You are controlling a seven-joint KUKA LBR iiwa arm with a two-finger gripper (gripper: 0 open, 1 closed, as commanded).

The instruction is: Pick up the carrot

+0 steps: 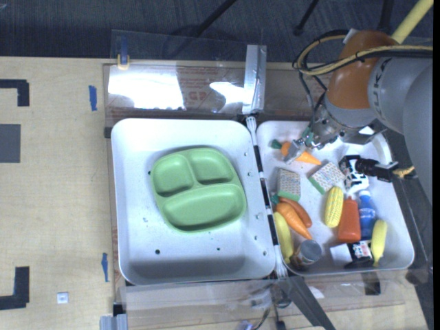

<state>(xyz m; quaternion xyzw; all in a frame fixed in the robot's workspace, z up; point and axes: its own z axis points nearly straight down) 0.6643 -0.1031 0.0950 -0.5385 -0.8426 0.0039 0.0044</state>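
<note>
A pale wooden worktop (48, 205) is carrying two shallow white bins. The left bin (130, 253) is holding one green three-compartment plate (198, 188), smooth and rounded. The right bin (399, 253) is crowding with small toy foods: one corn cob (333, 206), two yellow banana-like pieces, an orange bottle (349, 221), two speckled wafer squares. The carrot (294, 214), smooth orange with a green stub, is lying near that bin's left wall, just beside the divider. The grey arm (405, 95) is reaching in from the right; its pincer (309, 140) is hanging over the bin's far corner, and I cannot tell whether it is gaping or closed.
</note>
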